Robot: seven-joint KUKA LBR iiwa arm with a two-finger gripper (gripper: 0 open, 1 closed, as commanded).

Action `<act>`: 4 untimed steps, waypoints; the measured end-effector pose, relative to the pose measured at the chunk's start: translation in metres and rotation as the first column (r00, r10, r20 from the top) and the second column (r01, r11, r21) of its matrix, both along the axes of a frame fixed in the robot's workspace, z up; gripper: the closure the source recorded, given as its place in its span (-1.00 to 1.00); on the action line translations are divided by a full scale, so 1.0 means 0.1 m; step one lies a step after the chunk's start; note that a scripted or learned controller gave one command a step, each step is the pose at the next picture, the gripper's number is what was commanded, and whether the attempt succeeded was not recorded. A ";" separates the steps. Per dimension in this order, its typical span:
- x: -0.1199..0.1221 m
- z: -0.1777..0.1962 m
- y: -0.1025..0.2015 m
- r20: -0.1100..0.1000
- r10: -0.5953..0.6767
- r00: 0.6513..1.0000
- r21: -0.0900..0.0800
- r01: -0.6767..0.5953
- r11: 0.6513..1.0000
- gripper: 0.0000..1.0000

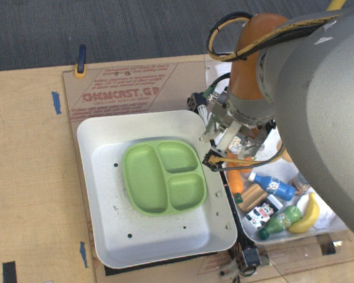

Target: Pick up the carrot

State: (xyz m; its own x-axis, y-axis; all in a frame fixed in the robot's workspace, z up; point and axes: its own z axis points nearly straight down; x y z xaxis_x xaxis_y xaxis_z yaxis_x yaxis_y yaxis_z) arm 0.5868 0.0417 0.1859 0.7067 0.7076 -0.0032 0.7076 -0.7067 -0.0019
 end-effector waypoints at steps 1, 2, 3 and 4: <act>-0.83 0.16 -0.79 -0.003 0.095 0.996 -0.001 -0.095 0.996 -1.00; -0.72 -0.03 -0.23 -0.008 0.132 0.991 0.007 -0.132 0.991 -1.00; -0.42 -0.02 -0.67 0.001 0.197 0.980 -0.002 -0.197 0.980 -1.00; -0.79 -0.02 -0.49 -0.005 0.133 0.991 0.006 -0.133 0.991 -1.00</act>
State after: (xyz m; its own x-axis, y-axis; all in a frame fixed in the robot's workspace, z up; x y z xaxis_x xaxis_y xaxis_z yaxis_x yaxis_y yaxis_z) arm 0.5082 -0.0073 0.1835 0.6065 0.7951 -0.0028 0.7950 -0.6065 -0.0097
